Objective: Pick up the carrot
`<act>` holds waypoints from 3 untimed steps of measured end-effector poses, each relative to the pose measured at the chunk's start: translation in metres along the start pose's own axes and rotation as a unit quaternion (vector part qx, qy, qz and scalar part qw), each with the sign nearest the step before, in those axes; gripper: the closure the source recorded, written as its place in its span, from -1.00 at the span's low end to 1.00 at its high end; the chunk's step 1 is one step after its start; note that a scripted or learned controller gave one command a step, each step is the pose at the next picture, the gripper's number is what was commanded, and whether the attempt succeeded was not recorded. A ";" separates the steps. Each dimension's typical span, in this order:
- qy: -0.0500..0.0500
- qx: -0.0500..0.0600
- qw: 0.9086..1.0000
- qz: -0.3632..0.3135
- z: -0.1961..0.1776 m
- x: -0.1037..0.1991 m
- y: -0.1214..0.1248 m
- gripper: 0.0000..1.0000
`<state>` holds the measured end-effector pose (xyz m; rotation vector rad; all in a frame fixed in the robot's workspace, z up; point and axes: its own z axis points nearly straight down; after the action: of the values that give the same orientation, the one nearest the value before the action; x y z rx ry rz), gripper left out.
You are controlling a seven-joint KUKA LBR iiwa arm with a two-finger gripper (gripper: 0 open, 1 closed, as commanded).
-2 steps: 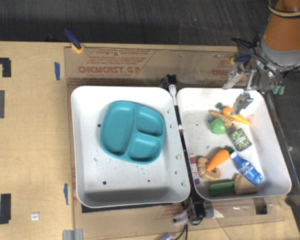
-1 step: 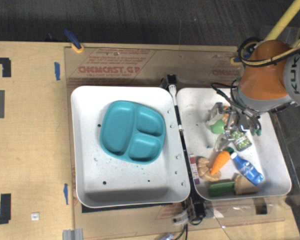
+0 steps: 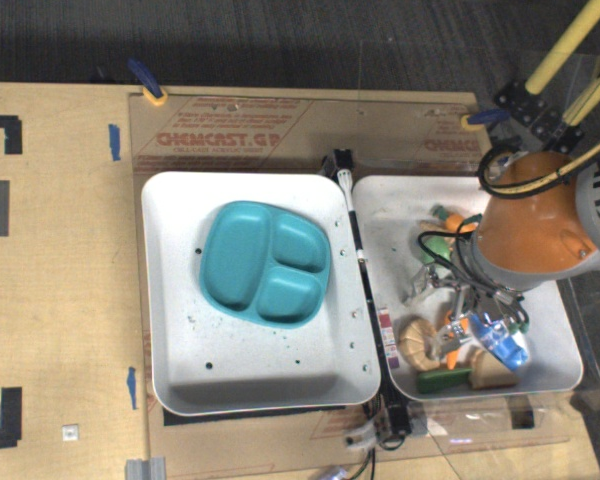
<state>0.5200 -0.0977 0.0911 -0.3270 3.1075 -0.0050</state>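
Note:
The right white bin (image 3: pixel 390 208) holds a heap of small toy items. At its far side lies an orange piece with a green end (image 3: pixel 447 214) that looks like the carrot, partly hidden by the arm's orange band (image 3: pixel 530 223). My gripper (image 3: pixel 464 308) is low over the middle of the heap, in front of that piece. A small orange bit (image 3: pixel 462 324) shows right under the gripper; I cannot tell what it belongs to. The wrist hides much of the gripper.
A teal divided plate (image 3: pixel 265 261) lies in the left white bin (image 3: pixel 180 358). In the right bin's near part are a tan round item (image 3: pixel 415 340), a blue-and-white packet (image 3: pixel 503 343) and a green stick (image 3: pixel 442 377). A black divider (image 3: pixel 355 238) separates the bins.

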 end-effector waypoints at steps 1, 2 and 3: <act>-0.003 0.000 0.988 -0.155 -0.001 0.023 0.012 -1.00; -0.001 -0.001 0.980 -0.198 0.000 0.030 -0.051 -1.00; -0.007 0.002 0.980 -0.198 -0.012 0.026 -0.050 1.00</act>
<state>0.5052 -0.1518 0.1034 -0.9328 2.9681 -0.0125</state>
